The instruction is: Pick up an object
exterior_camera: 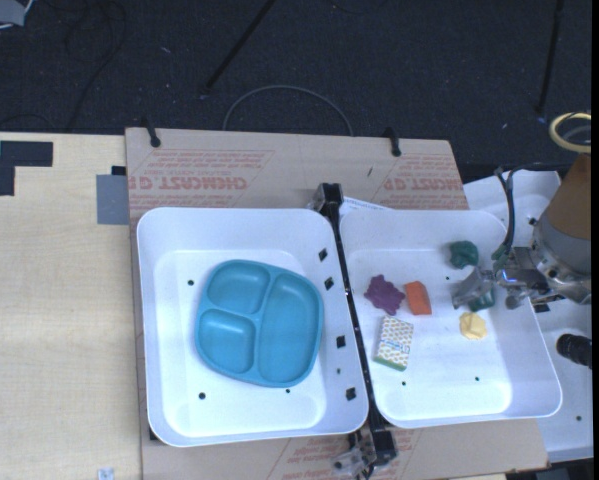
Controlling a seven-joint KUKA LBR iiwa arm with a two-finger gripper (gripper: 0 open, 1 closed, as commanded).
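Nearest lies the patterned block (395,343), in the right bin (434,408) left of the gripper (476,293); nothing looks lifted, so the picking is not yet done; the gripper hangs just above the yellow piece (472,325); its jaws are blurred, so their state I cannot tell.

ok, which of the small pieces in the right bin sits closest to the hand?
The yellow piece, just below the hand. The green piece sits a bit farther above it; the orange, purple and patterned ones lie further left.
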